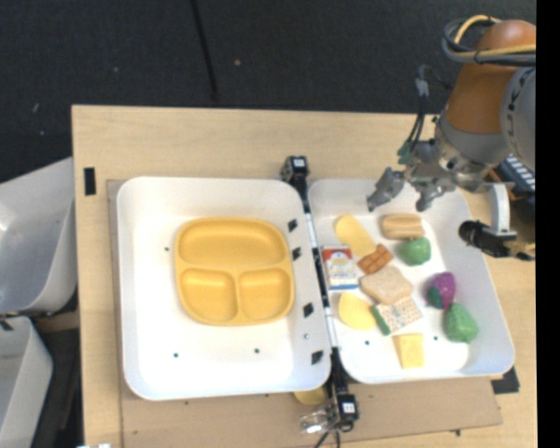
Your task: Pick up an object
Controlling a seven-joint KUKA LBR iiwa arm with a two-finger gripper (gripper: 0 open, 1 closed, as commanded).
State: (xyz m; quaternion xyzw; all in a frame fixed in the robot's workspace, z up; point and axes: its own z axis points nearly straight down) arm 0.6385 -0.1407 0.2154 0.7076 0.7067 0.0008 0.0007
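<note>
My gripper (406,192) hangs over the far edge of the right bin (485,343), open, with nothing between its fingers. Just in front of it lies a tan bread roll (401,224). Around the roll are a green ball (413,250), a pale yellow piece (354,232) and a brown waffle piece (374,258). Nearer the front lie a red and white carton (339,267), a slice of toast (387,287), a yellow lemon-like piece (356,313), a purple piece (441,289), a green lump (460,323) and a yellow cheese block (410,350).
The left bin (149,362) holds a yellow divided plate (233,270). A ridge with black clips (315,278) runs between the two bins. The toy food is crowded in the middle of the right bin.
</note>
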